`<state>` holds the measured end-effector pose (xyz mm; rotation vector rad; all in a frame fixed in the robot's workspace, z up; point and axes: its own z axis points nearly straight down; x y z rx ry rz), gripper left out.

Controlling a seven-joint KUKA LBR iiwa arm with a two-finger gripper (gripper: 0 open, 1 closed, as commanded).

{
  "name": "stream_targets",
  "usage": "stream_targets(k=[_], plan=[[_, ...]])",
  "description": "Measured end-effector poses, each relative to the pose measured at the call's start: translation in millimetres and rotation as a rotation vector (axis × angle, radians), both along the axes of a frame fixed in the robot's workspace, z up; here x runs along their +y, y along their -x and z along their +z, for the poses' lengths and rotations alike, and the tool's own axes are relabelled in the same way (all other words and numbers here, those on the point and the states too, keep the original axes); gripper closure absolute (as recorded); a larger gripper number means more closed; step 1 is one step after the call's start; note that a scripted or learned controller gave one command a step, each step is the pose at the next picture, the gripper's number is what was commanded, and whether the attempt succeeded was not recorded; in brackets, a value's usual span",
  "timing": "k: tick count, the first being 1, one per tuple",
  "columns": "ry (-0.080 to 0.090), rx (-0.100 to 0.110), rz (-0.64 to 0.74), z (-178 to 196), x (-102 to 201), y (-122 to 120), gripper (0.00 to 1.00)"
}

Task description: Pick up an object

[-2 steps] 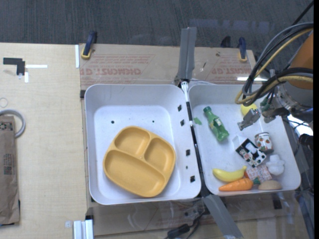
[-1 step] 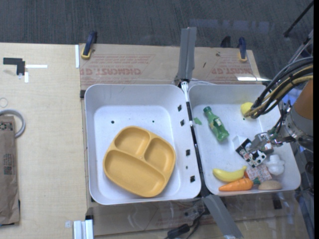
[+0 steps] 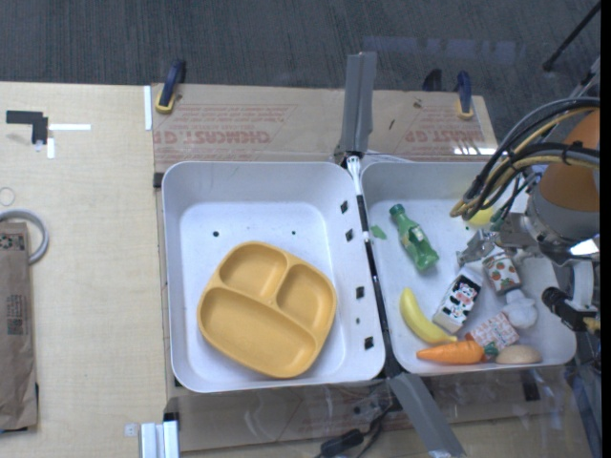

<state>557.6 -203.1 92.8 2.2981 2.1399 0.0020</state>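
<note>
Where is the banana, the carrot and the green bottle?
banana (image 3: 418, 319), camera view, middle of its yellow curve.
carrot (image 3: 449, 353), camera view, middle of its orange body.
green bottle (image 3: 415, 242), camera view, middle of its body.

The arm (image 3: 573, 184) is cut by the right edge and hides the right bin's (image 3: 382, 256) far corner

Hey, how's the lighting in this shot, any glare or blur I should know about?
Camera view: even, soft light; the yellow plate casts only a faint shadow in the left bin; small toys by the gripper look slightly soft; no strong glare on the white bins.
</note>
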Motion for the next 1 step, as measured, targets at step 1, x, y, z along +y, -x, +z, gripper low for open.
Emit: stream_targets(k=[1], plan=[[0.001,0.005,-0.205,-1.8,14.9,16.9,0.00]])
